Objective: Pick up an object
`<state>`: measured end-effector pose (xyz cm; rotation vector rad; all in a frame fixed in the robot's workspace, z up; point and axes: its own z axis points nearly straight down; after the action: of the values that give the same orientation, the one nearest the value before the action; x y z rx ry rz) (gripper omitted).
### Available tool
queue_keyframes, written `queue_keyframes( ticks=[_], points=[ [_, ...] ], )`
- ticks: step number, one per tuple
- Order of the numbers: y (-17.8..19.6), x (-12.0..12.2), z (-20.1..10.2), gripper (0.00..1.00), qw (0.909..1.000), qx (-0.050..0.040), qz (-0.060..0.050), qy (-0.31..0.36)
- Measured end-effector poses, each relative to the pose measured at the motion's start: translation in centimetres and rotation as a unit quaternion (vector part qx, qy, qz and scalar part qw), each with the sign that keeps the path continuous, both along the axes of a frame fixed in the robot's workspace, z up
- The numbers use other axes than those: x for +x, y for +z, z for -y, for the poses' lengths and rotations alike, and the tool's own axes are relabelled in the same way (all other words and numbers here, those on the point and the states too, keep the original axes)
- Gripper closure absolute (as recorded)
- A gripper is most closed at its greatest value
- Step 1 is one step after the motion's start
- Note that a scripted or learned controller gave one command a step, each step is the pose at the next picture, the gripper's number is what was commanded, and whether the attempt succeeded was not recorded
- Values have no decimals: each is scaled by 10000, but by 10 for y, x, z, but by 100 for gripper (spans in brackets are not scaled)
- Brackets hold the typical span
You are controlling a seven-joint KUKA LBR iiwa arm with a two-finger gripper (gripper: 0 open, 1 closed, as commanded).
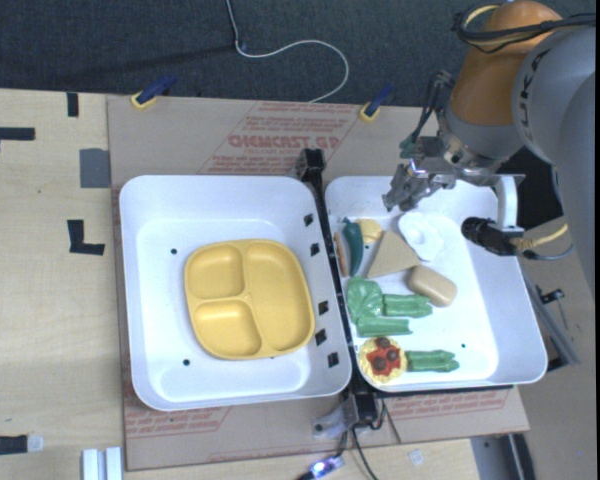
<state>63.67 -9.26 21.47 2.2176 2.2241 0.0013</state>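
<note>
Here the nearest candidate, a small white cup-like piece point(421, 236), lies in the right bin point(500, 353) just below the gripper point(405, 190), slightly toward the arm's side. Past it, further below, sit a tan wedge point(393, 259) and a beige bread-like lump point(432, 286), its long axis slanting away. The gripper hangs over the bin's upper corner, holding nothing; whether it is apart or together, I cannot tell.

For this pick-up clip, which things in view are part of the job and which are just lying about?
Part of the job:
- hand, above the right bin
- green toy
- tan block
- pizza toy
- white piece

Just lying about:
- yellow divided plate in the left bin
- white cable
</note>
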Motion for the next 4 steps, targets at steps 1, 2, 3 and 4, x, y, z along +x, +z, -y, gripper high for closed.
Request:
queue_keyframes(
  ticks=[1, 2, 3, 4],
  points=[
    [7, 0, -1, 100, 10000, 5, -29, -2],
    [12, -31, -36, 100, 10000, 6, -41, 6],
    [-2, -69, -67, 100, 10000, 3, -55, 2],
    [-7, -101, -108, 100, 10000, 4, -56, 9]
  ],
)
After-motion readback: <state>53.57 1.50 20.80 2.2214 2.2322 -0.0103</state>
